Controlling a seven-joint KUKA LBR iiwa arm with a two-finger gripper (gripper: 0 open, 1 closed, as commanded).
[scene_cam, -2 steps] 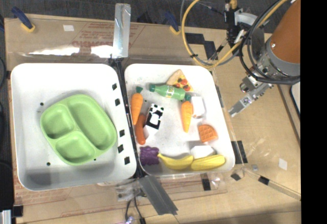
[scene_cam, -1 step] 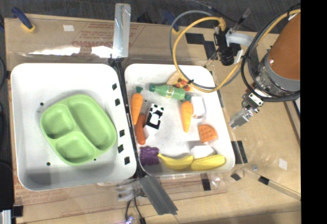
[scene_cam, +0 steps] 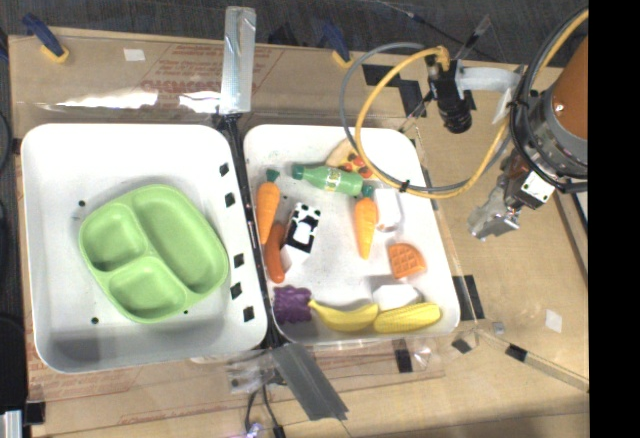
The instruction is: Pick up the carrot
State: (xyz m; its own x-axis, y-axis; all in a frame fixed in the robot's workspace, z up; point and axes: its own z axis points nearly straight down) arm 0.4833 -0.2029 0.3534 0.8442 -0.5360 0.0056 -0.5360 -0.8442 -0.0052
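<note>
Hovering over bench, jaws (scene_cam: 495, 222) state unclear; carrot (scene_cam: 366, 223) well left of jaws, rigid, light, slick; grip mid-body.

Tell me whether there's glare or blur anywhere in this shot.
In the camera view, glare streaks the clear tape above the left bin; the right bin is evenly lit with soft shadows; the gripper looks slightly soft beside it, while the toys stay sharp.
</note>
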